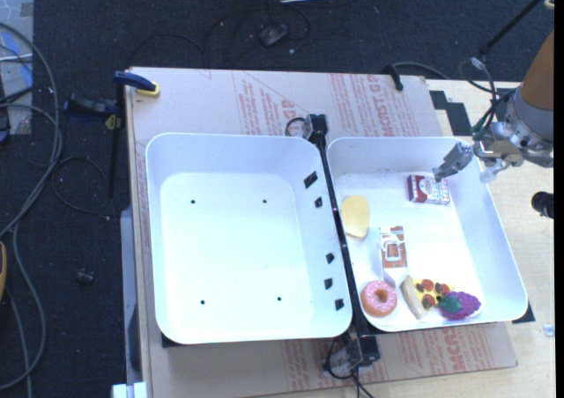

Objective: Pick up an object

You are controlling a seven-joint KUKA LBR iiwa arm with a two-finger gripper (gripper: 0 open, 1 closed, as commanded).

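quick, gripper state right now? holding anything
Gripper: above the small red and white packet in the right white bin; nothing visibly held, open or shut cannot be told.

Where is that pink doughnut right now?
The pink doughnut lies in the right-hand bin, at its near left corner, just beside the divider between the bins, with a slice of pizza to its right.

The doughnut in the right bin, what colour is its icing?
Pink, on the doughnut near the front edge of the right bin, as the camera view shows.
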